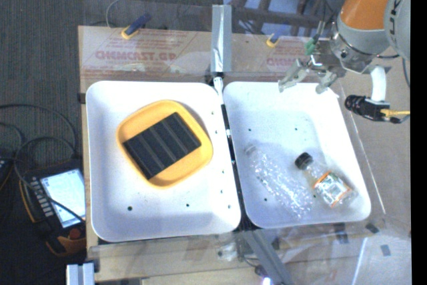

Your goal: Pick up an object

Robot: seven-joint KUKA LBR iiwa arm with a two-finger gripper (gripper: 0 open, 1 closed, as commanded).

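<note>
1. Your jaws (308, 80) stand spread apart with nothing between them, hanging over the far rim of the right bin (267, 107), under the grey wrist and its orange band.
2. You are at the approach step, as I judge it: nothing is gripped and nothing is lifted, so the pick is not yet done.
3. The nearest candidate to the jaws is the clear plastic bottle (319, 178), lying on its side toward the front of that same bin, well apart from the jaws. Its black cap (303, 159) points back toward them, and an orange-and-white label sits at its far end.
4. Just beside the bottle, to its side away from the arm, lies a crumpled piece of clear plastic film (277, 178). It is hard to see against the white floor, and I cannot tell whether it touches the bottle.
5. Your next move, by my reading, calls for carrying the jaws forward over the bottle, turning them across its narrow body, then lowering. A round, clear bottle may roll or slip from a pinch.
6. Further out, across the divider, the left bin (107, 197) holds a yellow dish (193, 157) with a black ribbed block (162, 144) lying on it.
7. Your count: two bins on the surface, one bottle, one cap, one film, one dish, one block.
</note>
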